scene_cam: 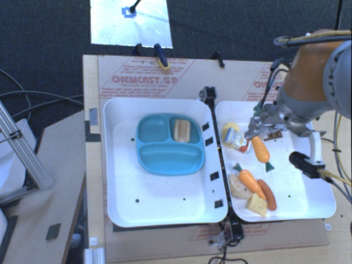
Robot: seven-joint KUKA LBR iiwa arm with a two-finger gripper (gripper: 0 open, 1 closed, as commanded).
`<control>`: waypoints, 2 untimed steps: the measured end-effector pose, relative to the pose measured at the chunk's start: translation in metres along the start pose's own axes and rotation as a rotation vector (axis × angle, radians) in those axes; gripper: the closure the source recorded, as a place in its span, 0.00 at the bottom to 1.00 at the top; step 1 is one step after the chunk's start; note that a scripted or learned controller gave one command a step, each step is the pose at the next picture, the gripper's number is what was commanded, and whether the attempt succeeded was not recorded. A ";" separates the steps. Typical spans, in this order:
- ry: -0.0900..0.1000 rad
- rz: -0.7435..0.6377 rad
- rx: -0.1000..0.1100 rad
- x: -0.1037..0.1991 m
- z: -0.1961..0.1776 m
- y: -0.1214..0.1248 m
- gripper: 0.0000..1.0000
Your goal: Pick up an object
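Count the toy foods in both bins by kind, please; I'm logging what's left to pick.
Carrots: 2, one by the gripper, one lower down
Sausage: 1
Cheese wedge: 1
Bread slice on the blue divided plate: 1
Yellow packet: 1
Pale lump, kind unclear: 1
Total: 7

This place is a robotics lab. At 12 o'clock a calibration sheet [131, 14] lies on dark carpet [44, 32]; clamps [160, 56] hold a board on the table [143, 73], and loose cables [33, 95] run at 9 o'clock.
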State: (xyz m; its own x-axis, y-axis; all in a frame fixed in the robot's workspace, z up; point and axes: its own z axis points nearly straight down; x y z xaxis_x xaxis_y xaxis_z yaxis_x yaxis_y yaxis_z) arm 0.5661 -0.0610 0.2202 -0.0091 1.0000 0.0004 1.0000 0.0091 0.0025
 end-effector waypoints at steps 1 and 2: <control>0.001 -0.001 0.000 0.047 0.006 0.020 1.00; 0.000 0.003 0.001 0.049 0.006 0.024 1.00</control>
State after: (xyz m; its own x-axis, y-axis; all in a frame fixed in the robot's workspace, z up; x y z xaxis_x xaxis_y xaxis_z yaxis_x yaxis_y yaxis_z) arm 0.5901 -0.0117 0.2145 -0.0057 1.0000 0.0006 1.0000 0.0057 0.0018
